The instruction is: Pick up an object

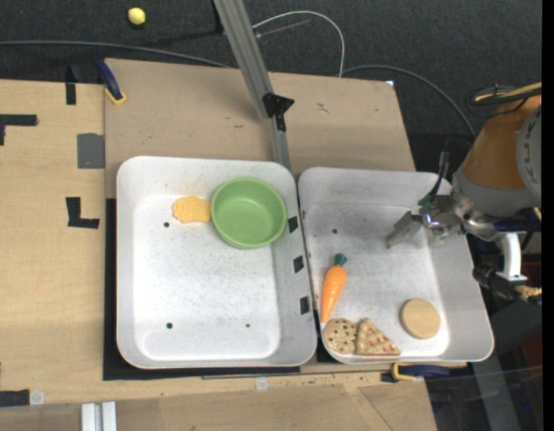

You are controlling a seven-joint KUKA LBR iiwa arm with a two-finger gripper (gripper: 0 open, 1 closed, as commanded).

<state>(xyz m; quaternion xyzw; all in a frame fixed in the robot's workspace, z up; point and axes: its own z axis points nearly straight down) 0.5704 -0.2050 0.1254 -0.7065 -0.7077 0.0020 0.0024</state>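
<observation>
Along the near edge of the right bin (456, 268) lie a round cookie (340, 335), a wedge-shaped waffle piece (376, 339) and a tan disc (420, 318), all below the claw (404, 232); the cookie and wedge sit below and to its left and touch each other, the disc almost straight below it. An orange carrot (332, 290) with a green top lies tilted just above the cookie, down-left of the claw and apart from it. The claw hangs over the upper right part of that bin, reaching in from the right; its dark fingers look slightly apart and nothing sits between them. Well to its left, in the left bin (142, 330), a green bowl (249, 212) stands upright beside a yellow-orange piece (192, 209) that touches its left side. Both bins rest on the wooden surface (43, 268).
</observation>
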